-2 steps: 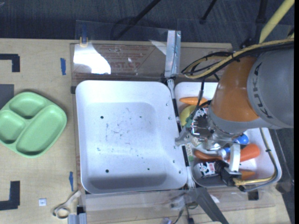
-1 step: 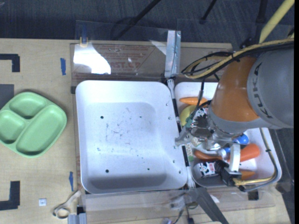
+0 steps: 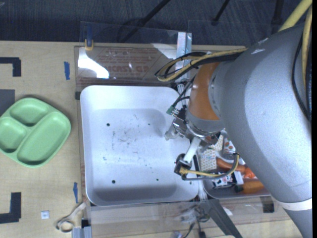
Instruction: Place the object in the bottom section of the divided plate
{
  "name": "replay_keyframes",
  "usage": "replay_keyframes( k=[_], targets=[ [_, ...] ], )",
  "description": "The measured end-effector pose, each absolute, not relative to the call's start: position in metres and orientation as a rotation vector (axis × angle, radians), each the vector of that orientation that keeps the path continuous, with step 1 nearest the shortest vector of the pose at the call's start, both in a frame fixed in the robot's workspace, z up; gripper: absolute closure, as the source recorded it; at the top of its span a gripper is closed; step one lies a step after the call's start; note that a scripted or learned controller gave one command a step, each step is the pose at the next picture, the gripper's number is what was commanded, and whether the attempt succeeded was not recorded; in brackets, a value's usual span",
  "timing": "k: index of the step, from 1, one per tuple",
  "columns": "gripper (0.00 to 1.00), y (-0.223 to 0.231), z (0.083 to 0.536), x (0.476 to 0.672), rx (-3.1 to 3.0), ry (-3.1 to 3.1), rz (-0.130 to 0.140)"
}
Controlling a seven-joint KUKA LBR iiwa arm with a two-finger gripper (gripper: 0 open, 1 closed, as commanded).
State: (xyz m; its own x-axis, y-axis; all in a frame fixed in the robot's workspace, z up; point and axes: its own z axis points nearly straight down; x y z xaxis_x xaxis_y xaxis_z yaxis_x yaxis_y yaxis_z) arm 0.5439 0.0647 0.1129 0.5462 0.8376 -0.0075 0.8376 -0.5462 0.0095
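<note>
**Entry: tool low over the right bin, plate waiting at far left**

- Divided plate: green, three sections, flat on the bench at the left edge of the view, well apart from both bins. Bottom section: the large lower-right compartment, bare.
- Left bin: white, shallow, scuffed floor, between plate and arm.
- Right bin: mostly covered by the arm; holds a patterned packet and orange items.
- Object: not singled out from these contents; judged to be one of them, so lying in the right bin and not on the plate.
- Tool: below the orange band, down at the left side of the right bin, just above or among the contents. Released or clenched: cannot tell, masked by the wrist. Nothing seen held.
- Stage, as a judgement: pick phase; carry and placement not yet done.

Risks from here:
- Empty or partial grasp, caused by crowded contents packed close to the bin wall.
- Wrong item or two items lifted together, same cause.
- Drop during the long crossing over the left bin, caused by a weak hold.
- Release into an upper section or on a ridge, caused by the plate's tilted set on the bench.
</note>
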Motion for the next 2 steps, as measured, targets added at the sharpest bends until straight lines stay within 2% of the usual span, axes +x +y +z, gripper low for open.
replay_keyframes(
  k=[1,2],
  targets=[
    [0.0,0.07,0.105,0.506,2.806,1.229,0.108],
    [0.0,-0.017,0.184,0.564,2.956,1.07,-0.005]
  ],
)
